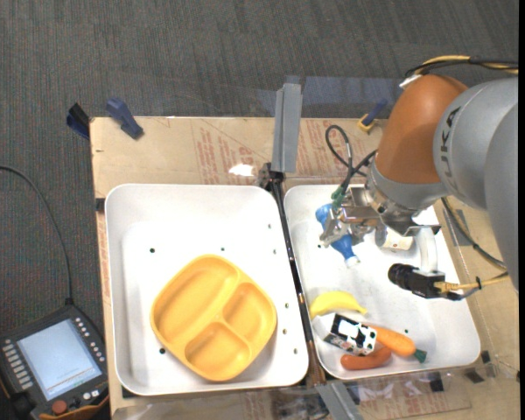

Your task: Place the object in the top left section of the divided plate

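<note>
Looking at this one, the gripper is down in the far-left part of the right bin, right on top of a small blue object with a pale tip. I'd guess that's the thing meant for the plate. Honestly can't tell whether the gripper is closed on it or spread around it. The metal and the blue bits overlap from this angle, so I wouldn't call it grabbed.

The yellow divided plate sits in the left bin, toward the near side, turned at an angle. It has three sections, and the far-left one looks like the biggest.

My take on doing this step well:
- Confirm the grasp first. The blue object looks slim and lies at a slant, so closing across its narrow side should hold better than closing along its length.
- Lift straight up before going left. The two bin walls meet between here and the plate, and dragging across them would likely knock the thing loose.
- Since the plate is rotated, aim for the middle of that far-left section rather than near a divider ridge, and release low so it doesn't bounce into a neighbouring section.

The banana, cow toy, carrot and sausage are bunched at the near side of the right bin, well apart from the gripper, so they shouldn't interfere.
</note>
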Controlling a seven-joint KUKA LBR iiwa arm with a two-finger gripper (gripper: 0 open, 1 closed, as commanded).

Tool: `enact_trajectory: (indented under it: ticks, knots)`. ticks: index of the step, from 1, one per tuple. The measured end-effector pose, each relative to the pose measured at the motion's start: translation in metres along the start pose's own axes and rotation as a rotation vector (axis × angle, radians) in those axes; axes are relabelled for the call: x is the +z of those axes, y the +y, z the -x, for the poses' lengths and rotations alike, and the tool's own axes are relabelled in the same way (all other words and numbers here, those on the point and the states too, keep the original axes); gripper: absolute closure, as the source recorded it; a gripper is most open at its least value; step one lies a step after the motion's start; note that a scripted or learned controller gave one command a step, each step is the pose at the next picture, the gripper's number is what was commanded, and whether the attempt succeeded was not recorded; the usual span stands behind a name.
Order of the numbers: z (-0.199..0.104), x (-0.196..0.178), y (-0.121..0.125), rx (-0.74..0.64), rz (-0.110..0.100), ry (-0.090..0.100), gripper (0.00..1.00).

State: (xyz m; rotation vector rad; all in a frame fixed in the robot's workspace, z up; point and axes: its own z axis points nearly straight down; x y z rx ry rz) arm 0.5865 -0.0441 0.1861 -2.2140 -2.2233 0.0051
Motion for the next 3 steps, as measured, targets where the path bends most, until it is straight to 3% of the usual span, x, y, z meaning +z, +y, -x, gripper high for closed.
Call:
enact_trajectory:
  ticks: [1, 2, 3]
  knots:
    - [-0.064, 0.001, -0.051, 0.101, -0.002, 0.0, 1.0]
    - [-0.118, 0.001, -0.099, -0.094, -0.001, 0.0, 1.0]
    - [-0.117, 0.001, -0.098, -0.093, -0.001, 0.0, 0.0]
